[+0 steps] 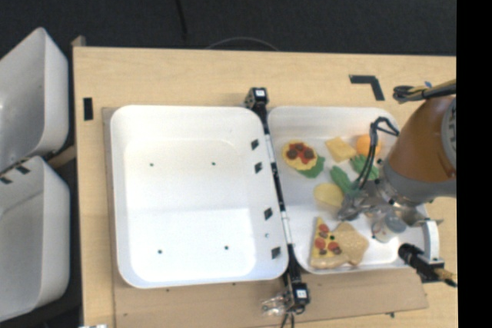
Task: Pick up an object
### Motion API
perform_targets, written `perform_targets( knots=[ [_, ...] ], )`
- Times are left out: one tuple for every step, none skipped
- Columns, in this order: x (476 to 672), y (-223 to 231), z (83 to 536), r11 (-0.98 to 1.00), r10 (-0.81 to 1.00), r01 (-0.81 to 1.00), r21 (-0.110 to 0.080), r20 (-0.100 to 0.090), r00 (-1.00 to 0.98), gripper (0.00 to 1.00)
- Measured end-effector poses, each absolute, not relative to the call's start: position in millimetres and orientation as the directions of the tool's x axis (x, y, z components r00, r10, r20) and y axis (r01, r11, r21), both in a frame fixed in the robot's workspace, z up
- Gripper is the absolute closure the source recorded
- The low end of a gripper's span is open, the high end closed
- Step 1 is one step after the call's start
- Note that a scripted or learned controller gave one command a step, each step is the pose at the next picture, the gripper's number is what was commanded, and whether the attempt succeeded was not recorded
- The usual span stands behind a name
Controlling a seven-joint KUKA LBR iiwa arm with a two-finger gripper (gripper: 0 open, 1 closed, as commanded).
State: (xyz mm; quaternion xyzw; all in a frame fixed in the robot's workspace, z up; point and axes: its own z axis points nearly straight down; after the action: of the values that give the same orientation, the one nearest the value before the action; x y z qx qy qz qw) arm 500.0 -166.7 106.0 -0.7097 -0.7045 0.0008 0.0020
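Even, bright overhead light; the 2 white bins (184, 196) glare slightly, shadows faint, the whole frame softly blurred.

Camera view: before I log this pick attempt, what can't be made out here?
- The tool: its fingers are blurred and partly under the arm's wrist, so their state is unclear.
- Green item and orange item: partly covered by the arm and cable.
- Right bin: its right side is hidden behind the arm.
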Motion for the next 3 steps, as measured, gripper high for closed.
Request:
perform_targets(
  knots=[
    [499.9,-168,113,-0.014,1.000,1.000,-0.005,0.002,0.014,1.00],
    [500.0,-168,113,-0.017,1.000,1.000,-0.005,0.002,0.017,0.00],
    [583.2,-121,98,0.007,1.000,1.000,0.002,0.000,-0.007,0.00]
  ],
)
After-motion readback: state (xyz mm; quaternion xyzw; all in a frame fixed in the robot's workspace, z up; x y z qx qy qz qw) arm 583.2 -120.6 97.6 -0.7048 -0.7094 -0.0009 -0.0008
